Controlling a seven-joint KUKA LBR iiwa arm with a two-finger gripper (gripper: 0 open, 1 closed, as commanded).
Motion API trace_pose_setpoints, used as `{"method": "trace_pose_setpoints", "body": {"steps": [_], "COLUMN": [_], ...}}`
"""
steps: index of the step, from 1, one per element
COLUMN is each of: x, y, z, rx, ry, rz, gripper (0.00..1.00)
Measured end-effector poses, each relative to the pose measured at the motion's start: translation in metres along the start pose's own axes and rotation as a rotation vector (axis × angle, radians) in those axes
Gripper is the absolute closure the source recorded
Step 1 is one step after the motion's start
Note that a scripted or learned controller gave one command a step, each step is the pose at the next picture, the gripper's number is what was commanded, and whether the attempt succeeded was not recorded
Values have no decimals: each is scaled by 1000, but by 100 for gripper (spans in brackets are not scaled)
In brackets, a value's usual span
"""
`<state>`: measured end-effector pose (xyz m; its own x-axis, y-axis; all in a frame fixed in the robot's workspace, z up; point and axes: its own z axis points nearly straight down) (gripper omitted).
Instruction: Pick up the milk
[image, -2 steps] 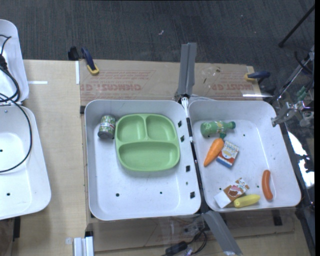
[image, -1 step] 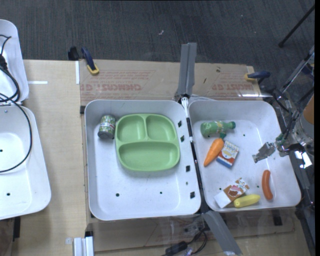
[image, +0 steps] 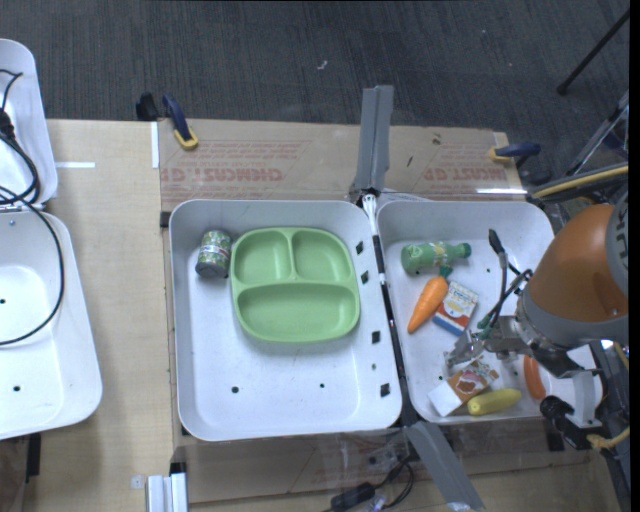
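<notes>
Crowded right bin (image: 540, 222), milk (image: 456, 306) mid-floor.

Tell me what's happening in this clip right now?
The KUKA arm reaches in from the right over the right bin, its gripper low among the toy groceries. Just below it lies a small carton, likely the milk, beside a yellow corn cob. A carrot, a green bottle and a small box lie farther back. Nothing is visibly held. The left bin holds a green divided plate and a small can.
</notes>
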<state>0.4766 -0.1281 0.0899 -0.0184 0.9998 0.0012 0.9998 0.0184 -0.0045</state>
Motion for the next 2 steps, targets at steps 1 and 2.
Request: {"method": "trace_pose_setpoints", "body": {"steps": [1, 2], "x": [-27, 9], "y": [1, 1], "z": [-99, -95], "rx": [-4, -2], "ry": [-2, -1], "rz": [-192, -258], "gripper": [0, 0]}}
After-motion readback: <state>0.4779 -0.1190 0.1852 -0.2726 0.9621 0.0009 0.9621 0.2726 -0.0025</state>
